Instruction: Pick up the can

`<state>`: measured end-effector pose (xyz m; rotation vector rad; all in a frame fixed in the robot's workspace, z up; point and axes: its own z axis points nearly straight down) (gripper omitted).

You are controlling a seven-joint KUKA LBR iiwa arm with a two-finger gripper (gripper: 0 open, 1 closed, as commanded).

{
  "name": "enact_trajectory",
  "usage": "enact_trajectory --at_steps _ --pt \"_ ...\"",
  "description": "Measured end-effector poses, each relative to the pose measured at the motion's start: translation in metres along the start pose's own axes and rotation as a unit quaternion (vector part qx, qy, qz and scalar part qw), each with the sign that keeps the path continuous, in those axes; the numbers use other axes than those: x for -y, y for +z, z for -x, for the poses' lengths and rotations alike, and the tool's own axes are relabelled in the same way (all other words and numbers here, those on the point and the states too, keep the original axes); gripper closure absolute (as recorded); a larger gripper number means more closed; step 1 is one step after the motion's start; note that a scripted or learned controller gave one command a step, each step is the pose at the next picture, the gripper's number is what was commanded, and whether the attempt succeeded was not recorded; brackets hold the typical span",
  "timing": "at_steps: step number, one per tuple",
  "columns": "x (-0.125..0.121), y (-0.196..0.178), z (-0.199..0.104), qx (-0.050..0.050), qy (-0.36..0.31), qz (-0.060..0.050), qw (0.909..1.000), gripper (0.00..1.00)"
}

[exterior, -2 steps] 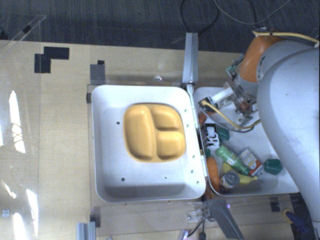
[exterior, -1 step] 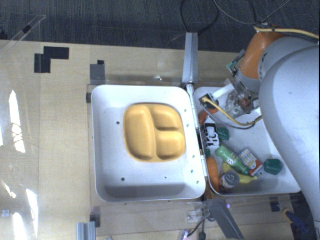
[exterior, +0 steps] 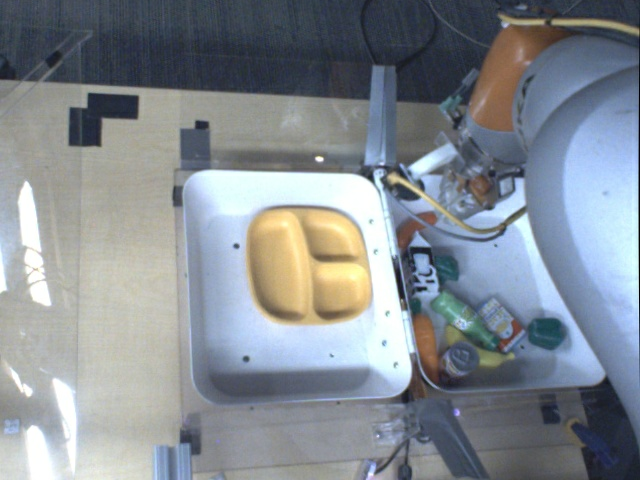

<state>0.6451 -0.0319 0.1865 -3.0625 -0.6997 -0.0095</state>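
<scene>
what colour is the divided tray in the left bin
Yellow: the divided plastic tray shows best in the camera view.

Yellow divided tray fills middle of left bin. Right bin holds clutter along near edge: can at near left corner, green bottle just beside. Gripper hangs over right bin's far left corner.

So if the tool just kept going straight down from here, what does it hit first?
Probably the bare floor of the right bin near its far corner. The tool hangs there, well short of the can; depth is unclear.
</scene>
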Motion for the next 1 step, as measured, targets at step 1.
enact_trajectory --at_steps 1 --pt "-0.0441 0.0727 0.0593 0.003 0.018 -0.001 0.9998 1.00"
